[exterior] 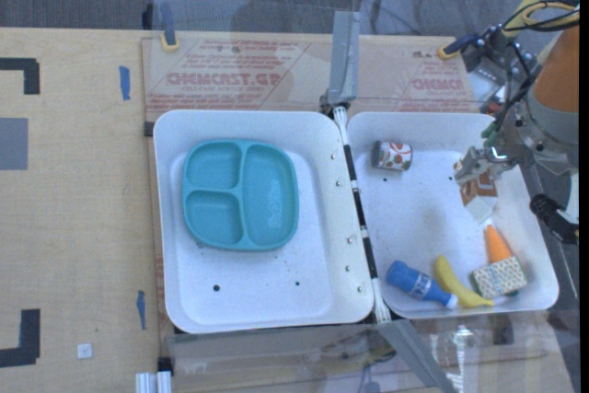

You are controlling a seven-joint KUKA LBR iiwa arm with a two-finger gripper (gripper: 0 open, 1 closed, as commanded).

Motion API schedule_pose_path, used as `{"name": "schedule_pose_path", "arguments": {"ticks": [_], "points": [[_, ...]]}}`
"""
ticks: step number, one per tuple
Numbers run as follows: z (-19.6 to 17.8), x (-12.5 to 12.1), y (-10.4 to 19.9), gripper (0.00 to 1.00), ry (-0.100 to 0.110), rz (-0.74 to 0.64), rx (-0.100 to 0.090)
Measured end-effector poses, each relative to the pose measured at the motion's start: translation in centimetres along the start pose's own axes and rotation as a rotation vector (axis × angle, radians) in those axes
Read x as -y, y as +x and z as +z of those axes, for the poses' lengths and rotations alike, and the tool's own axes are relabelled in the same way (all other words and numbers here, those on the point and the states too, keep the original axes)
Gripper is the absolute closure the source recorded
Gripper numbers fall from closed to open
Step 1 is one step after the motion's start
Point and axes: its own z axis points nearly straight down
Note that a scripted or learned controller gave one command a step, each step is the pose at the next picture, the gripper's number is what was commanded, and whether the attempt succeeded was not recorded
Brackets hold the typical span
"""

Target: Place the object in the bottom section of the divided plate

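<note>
A teal divided plate (241, 195) lies in the left bin (248, 299), with two small sections on its left and one large section on its right. My gripper (479, 168) hangs over the right bin (414, 198) near its right wall, just above a small brown-and-white packet (479, 190). Further items lie in that bin: a small red-and-white can (392, 156), a blue bottle (418, 283), a yellow banana (458, 284), an orange carrot (498, 244) and a beige patterned block (501, 277).
The two bins meet at a hinged middle ridge (357, 216). Cardboard (239, 74) lies behind them, and the wooden bench (69, 198) stretches to the left. Cables (515, 32) trail around the arm at upper right.
</note>
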Motion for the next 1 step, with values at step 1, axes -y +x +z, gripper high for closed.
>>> {"name": "schedule_pose_path", "arguments": {"ticks": [1], "points": [[-6.83,3.74,9.27,1.0,-0.001,-0.18,-0.001]]}}
